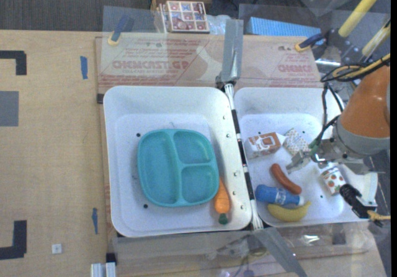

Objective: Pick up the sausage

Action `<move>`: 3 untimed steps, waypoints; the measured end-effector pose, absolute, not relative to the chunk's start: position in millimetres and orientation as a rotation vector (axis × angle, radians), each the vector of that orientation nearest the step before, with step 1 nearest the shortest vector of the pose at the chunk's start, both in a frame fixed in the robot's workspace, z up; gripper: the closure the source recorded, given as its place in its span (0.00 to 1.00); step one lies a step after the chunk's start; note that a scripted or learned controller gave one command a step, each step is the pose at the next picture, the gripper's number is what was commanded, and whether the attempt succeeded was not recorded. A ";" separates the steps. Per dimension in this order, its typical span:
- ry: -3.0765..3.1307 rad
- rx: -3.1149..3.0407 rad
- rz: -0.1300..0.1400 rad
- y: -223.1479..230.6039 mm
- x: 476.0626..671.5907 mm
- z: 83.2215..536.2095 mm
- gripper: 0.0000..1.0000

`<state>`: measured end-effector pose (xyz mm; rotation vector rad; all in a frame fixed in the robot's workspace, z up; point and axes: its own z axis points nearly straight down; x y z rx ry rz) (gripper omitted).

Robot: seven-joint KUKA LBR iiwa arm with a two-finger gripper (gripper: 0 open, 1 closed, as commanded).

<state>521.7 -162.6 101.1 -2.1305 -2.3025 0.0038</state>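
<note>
The sausage point(285, 177), short and reddish brown, lies slantwise on the floor of the right bin point(273, 105), near its middle. My gripper point(298, 161) hangs just up and to the right of it, close above the bin floor. Its fingers point(291, 166) point down-left toward the sausage's upper end and stand open with nothing between them. The grey arm with its orange band point(371, 111) comes in from the right edge.
Near the sausage lie a blue bottle point(277, 195), a banana point(289, 210), a small brown-and-white box point(263, 143), a white patterned cube point(295, 141) and a red-spotted white piece point(333, 181). The left bin point(124, 114) holds a teal divided plate point(178, 167) and a carrot point(222, 198).
</note>
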 end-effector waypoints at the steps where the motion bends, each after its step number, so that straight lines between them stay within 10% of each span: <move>1: -2.377 -2.052 0.002 -179.8 559.0 143.3 0.00; 2: -2.419 -2.037 -0.008 -109.3 560.0 92.6 0.00; 3: -2.479 -1.947 -0.009 -104.1 512.1 87.9 0.00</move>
